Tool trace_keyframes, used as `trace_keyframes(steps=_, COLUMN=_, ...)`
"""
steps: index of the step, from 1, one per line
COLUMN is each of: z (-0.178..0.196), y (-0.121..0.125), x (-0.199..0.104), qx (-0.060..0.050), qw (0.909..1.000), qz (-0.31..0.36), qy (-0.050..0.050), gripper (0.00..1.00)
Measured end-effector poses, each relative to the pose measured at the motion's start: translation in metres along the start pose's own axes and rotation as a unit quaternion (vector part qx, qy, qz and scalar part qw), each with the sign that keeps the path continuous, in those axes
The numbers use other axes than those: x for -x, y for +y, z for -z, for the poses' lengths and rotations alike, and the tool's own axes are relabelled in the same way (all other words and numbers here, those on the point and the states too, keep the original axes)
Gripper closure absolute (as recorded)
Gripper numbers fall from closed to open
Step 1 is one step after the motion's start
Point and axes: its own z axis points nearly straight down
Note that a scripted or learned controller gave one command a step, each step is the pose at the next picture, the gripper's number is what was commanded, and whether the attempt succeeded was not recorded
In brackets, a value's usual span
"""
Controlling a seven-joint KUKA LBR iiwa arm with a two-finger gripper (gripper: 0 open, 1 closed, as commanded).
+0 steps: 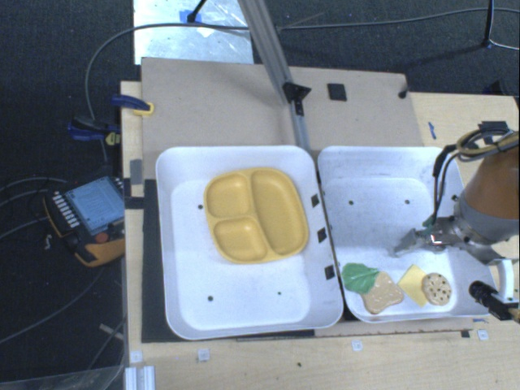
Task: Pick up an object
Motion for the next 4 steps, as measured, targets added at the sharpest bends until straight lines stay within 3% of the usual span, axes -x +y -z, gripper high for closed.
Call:
trace_keyframes(steps=1, z=0.013, y=0.003, x=0.001, qx=0.005, qw=1.0, qz=0.0, qy=-0.003, gripper=1.0)
trace_keyframes(steps=3, z=0.106, y=0.011, x=-0.009, qx=0.001, qw=1.0, qz=0.003, qy=0.0, gripper=1.0)
trace_keyframes(steps=4, z=0.134, y=0.013, x=-0.009, qx=0.001, qw=1.0, qz=0.002, qy=0.0, gripper=1.0)
